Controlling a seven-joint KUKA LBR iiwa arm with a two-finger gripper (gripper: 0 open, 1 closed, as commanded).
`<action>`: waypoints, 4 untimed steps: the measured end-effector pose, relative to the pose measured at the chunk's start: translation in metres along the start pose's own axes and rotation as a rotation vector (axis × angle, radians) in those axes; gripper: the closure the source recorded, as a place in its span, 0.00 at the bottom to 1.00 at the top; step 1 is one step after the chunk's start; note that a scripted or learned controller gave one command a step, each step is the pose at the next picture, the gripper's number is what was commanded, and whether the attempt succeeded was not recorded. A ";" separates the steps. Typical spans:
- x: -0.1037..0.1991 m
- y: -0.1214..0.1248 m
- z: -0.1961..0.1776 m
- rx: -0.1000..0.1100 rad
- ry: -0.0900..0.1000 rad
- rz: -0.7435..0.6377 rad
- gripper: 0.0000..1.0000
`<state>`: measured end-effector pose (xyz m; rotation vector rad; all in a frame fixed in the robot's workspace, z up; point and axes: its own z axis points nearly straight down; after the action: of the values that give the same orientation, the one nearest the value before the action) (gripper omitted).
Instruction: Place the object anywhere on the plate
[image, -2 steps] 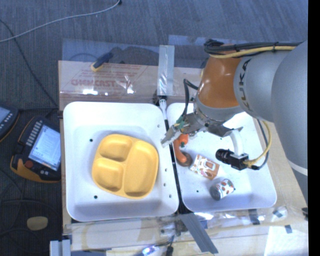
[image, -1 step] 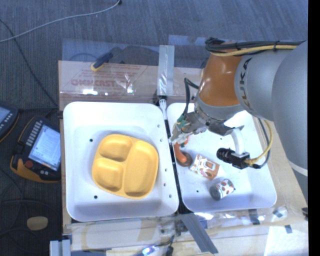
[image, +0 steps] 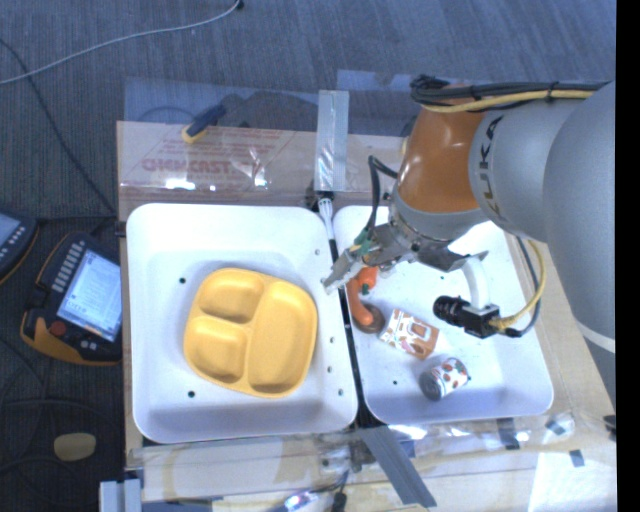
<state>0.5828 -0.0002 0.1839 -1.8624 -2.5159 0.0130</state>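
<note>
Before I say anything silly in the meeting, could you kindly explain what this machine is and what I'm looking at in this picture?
Gladly. One camera, fixed above the bench, looks down at a slant on two shallow white bins side by side. The big grey shape with the orange band is a robot arm reaching in from the right; its gripper hangs over the right bin's left edge. An orange, carrot-like object lies just under the gripper, but I cannot tell whether it is gripped. Further right in that bin lie a small printed packet and a small can on its side. The left bin holds a yellow plate with compartments, where an object is meant to go. Nothing lies on it yet.
</note>
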 end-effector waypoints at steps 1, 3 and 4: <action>-0.001 0.000 -0.005 0.006 0.002 0.002 1.00; 0.077 -0.042 0.005 -0.005 -0.003 -0.122 0.00; 0.077 -0.042 0.005 -0.005 -0.003 -0.122 0.00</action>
<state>0.5200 0.0609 0.1794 -1.7082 -2.6289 0.0078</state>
